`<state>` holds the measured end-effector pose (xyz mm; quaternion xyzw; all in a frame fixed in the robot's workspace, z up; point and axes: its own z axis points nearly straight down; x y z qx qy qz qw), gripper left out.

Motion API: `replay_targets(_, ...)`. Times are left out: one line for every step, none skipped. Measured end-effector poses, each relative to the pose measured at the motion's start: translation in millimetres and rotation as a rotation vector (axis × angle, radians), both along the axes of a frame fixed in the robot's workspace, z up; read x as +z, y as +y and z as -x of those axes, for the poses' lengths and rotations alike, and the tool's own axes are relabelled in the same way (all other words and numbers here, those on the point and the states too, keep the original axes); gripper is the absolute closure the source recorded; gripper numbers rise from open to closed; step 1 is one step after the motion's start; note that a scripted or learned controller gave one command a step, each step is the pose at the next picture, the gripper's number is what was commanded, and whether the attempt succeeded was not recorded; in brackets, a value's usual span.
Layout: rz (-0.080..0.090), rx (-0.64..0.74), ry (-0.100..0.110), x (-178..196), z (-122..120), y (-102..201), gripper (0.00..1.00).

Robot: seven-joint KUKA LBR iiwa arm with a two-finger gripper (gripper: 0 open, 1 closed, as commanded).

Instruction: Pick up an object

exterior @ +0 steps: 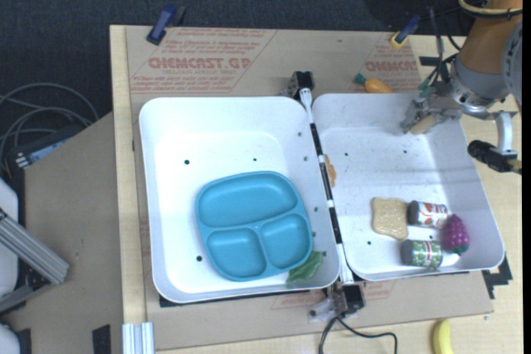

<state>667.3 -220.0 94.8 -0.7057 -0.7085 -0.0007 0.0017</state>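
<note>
While poised over the right bin (465, 178) — tool (419, 122) state unclear, cannot tell. Best to drop squarely onto 1 item, say the toast slice (388, 217).

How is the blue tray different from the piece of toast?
The blue tray is much bigger than the toast. The tray is blue with three compartments; the toast is tan and plain. The tray lies in the left bin, the toast in the right bin beside two cans. Both lie flat.
</note>
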Motion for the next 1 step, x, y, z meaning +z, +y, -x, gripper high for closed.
replay_targets(0.003,-0.002,-0.006,69.1,-0.6,67.3,1.0)
